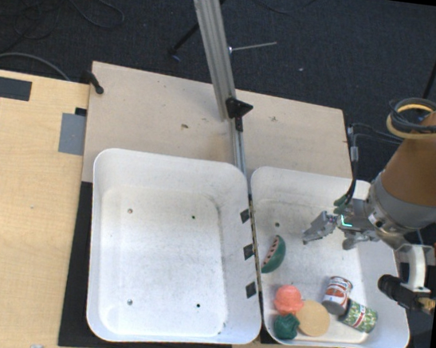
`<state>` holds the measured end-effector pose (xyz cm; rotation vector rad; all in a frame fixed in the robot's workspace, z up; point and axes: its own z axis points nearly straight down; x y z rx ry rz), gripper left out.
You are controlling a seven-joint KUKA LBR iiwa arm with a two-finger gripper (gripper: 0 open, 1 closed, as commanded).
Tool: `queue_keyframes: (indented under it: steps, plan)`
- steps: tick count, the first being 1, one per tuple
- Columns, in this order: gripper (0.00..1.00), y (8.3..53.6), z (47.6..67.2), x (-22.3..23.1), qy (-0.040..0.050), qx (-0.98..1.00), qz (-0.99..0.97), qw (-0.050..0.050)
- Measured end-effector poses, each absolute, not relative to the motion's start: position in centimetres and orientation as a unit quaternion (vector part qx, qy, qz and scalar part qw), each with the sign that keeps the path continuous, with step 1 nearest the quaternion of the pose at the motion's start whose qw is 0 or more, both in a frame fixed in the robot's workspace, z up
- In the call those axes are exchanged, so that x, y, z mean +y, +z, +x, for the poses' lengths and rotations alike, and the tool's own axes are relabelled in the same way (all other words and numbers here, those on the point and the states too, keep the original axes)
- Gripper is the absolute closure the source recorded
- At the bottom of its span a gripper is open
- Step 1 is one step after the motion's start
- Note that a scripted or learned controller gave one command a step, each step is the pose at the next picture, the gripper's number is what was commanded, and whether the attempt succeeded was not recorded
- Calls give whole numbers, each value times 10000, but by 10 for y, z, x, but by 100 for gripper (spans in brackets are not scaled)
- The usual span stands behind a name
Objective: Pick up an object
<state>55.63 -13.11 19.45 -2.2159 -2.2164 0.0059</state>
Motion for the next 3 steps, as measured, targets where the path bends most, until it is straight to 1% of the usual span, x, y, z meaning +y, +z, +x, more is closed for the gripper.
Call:
queue_keyframes:
  steps: [1, 2, 3]
  plan:
    - [0, 197, 557, -132, 7, -7063, -7079, 16]
    - [0, 142, 563, -139, 24, -7068, -7074, 36]
    - [0, 92, 564, -138, 0, -7066, -7076, 0]
